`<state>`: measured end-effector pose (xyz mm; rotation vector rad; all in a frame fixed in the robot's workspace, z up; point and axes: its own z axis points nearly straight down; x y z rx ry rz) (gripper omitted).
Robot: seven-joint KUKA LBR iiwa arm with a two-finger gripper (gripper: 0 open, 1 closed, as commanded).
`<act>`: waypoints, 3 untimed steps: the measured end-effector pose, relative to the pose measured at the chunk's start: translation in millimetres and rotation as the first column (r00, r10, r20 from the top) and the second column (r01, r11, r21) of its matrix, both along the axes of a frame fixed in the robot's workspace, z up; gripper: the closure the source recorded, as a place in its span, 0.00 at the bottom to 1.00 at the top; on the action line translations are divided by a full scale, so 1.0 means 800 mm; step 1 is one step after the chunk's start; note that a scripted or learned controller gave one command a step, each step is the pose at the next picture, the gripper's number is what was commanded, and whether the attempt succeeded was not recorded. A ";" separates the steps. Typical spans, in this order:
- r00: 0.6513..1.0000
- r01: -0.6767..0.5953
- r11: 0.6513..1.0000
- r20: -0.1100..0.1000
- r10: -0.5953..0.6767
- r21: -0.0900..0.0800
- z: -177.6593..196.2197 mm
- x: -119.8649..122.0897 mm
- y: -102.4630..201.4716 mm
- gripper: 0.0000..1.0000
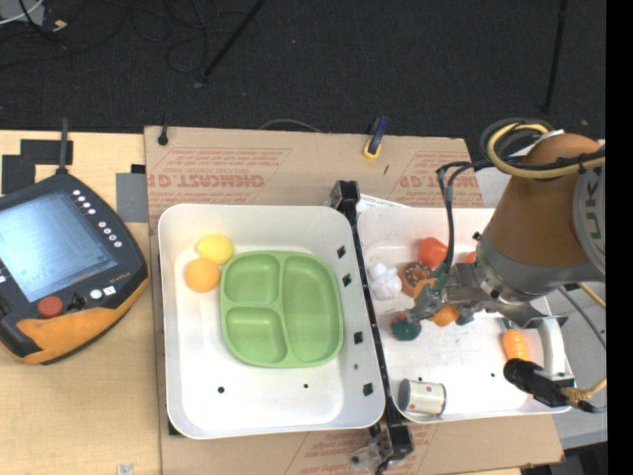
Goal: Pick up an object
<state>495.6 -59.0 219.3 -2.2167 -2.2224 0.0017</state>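
Nothing looks lifted yet: your claw (432,303) sits low in the right bin (475,389), among a heap of small plastic toys (427,277), beside a crumpled white wad (384,280). You cannot tell its opening. Left of that heap lies a glossy green divided plate (280,308).

The arm (554,216) is bulky and rounded, with a wide orange band over a grey wrist section. Black cables (465,181) loop off its far side, one edged in yellow, and one runs along towards the gripper (435,300), a small dark piece of metal.
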 end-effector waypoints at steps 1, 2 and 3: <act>1.000 0.001 1.000 -0.001 -0.001 0.000 -0.002 0.025 0.031 1.00; 1.000 0.002 1.000 0.001 -0.002 0.000 0.023 0.025 0.037 1.00; 1.000 0.008 1.000 -0.003 -0.008 0.000 0.014 0.011 0.040 1.00</act>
